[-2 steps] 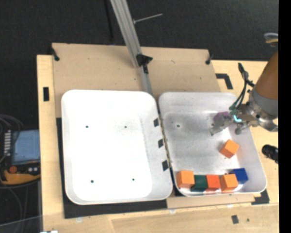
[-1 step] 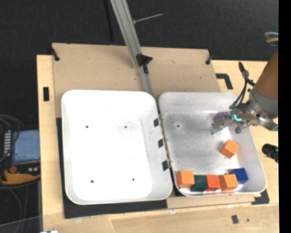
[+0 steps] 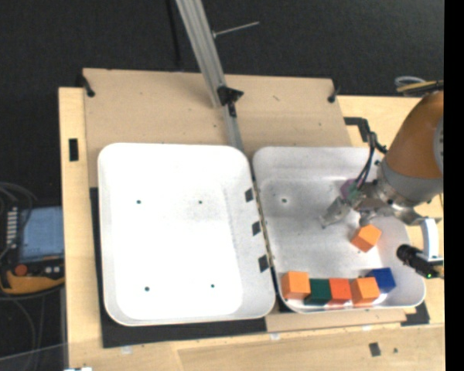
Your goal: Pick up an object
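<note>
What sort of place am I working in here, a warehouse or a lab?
Most likely a lab robot test bench: two shallow white bins on a plywood bench, coloured blocks as pick targets, loose cables and electronics on the floor.

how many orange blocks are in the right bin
4. Three sit in the row along the right bin's near wall: one at its left end, two further right. A fourth lies apart by the gripper.

White bins hold orange blocks, a green block, a blue block.
</note>
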Controlling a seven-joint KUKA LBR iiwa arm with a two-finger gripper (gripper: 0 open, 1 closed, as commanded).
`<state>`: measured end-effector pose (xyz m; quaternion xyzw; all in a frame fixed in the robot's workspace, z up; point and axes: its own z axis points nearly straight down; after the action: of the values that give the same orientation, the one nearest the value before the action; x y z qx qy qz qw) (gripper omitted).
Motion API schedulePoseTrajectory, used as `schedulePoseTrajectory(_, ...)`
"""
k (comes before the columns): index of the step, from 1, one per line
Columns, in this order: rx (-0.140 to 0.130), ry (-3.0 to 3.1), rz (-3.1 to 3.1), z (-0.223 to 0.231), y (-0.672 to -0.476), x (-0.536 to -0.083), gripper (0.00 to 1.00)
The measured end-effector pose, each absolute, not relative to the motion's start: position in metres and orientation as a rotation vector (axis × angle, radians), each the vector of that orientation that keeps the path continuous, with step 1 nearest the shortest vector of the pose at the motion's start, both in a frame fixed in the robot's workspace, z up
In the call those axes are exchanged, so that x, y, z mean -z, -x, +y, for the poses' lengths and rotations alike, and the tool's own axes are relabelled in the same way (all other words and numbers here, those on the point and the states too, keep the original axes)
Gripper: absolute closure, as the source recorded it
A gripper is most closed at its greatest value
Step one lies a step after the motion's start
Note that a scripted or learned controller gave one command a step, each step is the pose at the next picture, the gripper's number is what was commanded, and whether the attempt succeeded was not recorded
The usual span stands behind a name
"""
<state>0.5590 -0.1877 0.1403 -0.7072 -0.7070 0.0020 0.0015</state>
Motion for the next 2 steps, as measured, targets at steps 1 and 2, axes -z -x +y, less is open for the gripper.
schedulePoseTrajectory(1, 0.0, 2.229, -2.222, -0.189, -0.56, -0.097, 0.0)
schedulePoseTrajectory(2, 0.006, 2.237, -2.215, -0.19, -0.561, -0.11, 1.0)
